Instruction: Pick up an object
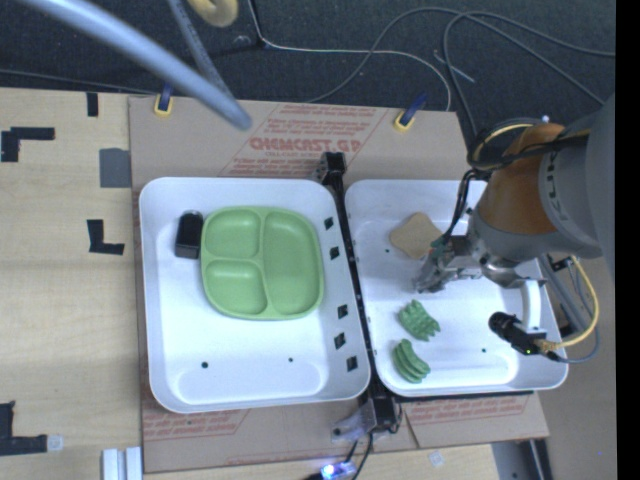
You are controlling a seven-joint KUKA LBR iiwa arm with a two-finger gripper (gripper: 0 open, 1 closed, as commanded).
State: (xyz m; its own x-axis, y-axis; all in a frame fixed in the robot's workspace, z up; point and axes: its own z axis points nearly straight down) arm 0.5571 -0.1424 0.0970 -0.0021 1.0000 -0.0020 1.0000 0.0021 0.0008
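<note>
Green is what I am after from my seat: two ridged green pieces lie in the right bin (pixel 505 368), the upper green piece (pixel 419 320) just near and a little left of my gripper (pixel 437 271), the lower green piece (pixel 410 360) nearer still, close to that bin's near wall. A tan flat piece (pixel 414 235) sits just far and left of the gripper, almost touching it as far as I can judge. My gripper hangs low over the middle of the right bin, the orange-banded wrist behind it to the right. I cannot tell how its tips stand; they are too small and dark against the floor, and I see nothing held. The upper green piece looks the likeliest target: its long axis runs roughly far-left to near-right, so I judge a short move toward the near side and a turn of the wrist across that axis would be called for. Bare white bin floor lies all round it, smooth and probably slippery, with fair room on every side. The left bin (pixel 165 298) holds a green divided tray (pixel 263 262) and a small black block (pixel 188 234), well apart from my arm.
</note>
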